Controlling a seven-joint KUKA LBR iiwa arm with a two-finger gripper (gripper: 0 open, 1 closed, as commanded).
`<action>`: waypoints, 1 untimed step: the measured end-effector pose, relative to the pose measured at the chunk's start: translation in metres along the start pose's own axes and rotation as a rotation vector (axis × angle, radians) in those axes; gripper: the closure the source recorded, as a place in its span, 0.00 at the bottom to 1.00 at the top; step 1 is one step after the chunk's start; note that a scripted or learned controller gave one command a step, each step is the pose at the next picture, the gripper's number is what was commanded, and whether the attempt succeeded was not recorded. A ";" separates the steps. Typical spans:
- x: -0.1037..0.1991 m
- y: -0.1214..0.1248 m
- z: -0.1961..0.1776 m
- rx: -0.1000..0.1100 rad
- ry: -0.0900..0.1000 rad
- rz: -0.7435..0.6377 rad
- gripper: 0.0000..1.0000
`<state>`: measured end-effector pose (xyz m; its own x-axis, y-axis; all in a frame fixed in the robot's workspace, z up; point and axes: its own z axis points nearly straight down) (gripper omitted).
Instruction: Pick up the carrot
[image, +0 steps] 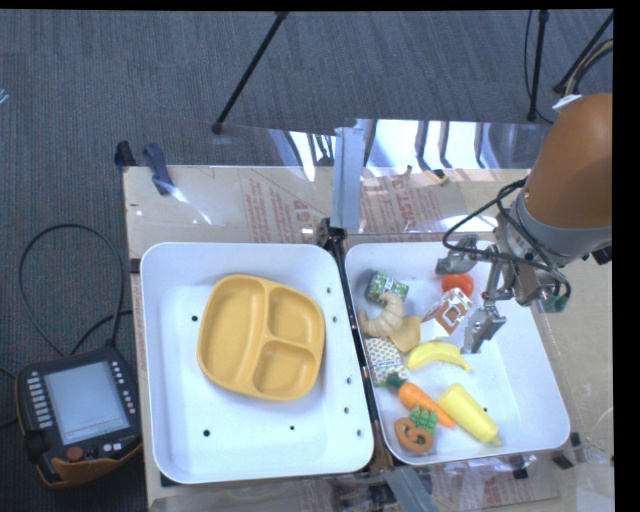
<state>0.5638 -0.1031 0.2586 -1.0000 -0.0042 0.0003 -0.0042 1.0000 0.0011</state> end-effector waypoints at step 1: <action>0.034 0.020 0.160 0.000 -0.003 -0.170 0.00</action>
